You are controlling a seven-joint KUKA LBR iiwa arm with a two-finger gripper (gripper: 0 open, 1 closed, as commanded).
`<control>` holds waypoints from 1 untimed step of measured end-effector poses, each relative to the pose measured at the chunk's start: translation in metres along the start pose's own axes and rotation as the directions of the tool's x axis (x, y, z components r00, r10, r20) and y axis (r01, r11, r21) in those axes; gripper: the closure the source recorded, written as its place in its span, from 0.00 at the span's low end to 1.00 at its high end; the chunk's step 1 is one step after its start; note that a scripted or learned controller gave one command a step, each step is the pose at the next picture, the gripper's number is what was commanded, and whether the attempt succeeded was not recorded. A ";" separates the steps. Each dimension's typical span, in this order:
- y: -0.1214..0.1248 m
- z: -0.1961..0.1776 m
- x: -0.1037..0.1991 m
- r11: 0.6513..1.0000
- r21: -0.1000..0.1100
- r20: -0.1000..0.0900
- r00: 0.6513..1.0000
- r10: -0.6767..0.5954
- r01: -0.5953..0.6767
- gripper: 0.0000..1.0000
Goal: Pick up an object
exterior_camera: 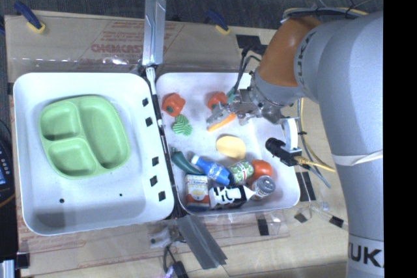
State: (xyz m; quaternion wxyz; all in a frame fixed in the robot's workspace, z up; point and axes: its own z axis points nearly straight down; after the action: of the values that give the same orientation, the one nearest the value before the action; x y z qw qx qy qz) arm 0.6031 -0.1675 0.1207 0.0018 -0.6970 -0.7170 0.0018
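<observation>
Nothing is lifted yet: end effector (229, 112) hangs low by the carrot (222, 122) in the right bin (195, 84); its grip state I cannot tell.

Two white bins are counted on the bench: the left bin (26, 140) and the right bin (195, 84). One green divided plate (83, 135) is seen in the left bin. In the right bin roughly ten small items are counted, among them one yellow lemon-like piece (230, 146), one orange carrot-like piece (221, 122) and one blue bottle (210, 168); an exact number cannot be given for the crowded pile.
</observation>
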 end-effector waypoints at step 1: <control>-0.001 0.029 -0.010 0.987 -0.001 -0.001 0.987 -0.161 0.161 0.00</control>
State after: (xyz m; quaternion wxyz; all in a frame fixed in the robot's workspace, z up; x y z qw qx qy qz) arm 0.6023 -0.1772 0.0920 0.0022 -0.6369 -0.7710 0.0008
